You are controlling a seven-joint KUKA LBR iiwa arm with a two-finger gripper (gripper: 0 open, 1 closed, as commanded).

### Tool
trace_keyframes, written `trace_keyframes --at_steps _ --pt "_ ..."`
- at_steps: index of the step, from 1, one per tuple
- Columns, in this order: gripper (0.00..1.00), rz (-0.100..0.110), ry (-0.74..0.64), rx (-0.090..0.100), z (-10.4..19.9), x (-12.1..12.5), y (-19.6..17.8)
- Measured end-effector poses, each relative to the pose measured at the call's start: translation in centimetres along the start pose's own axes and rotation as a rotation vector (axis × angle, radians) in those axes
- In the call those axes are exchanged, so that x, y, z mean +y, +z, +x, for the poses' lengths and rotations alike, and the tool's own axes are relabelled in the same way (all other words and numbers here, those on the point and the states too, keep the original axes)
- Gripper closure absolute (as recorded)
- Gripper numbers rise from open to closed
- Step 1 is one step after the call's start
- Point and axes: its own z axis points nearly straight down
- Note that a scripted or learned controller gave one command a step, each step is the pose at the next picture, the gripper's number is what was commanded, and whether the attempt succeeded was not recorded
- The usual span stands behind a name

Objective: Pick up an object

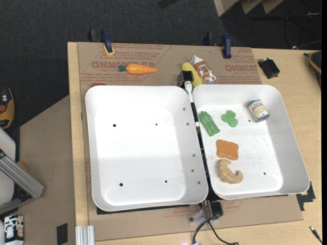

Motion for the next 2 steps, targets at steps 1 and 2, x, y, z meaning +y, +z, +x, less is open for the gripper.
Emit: trace_keyframes --at_steps 1,2 --pt "0.00 0.001 0.000 0.001 0.0 0.0 0.1" --pt "1.00 -0.004 -0.001 -0.003 0.0 0.1 -1.1"
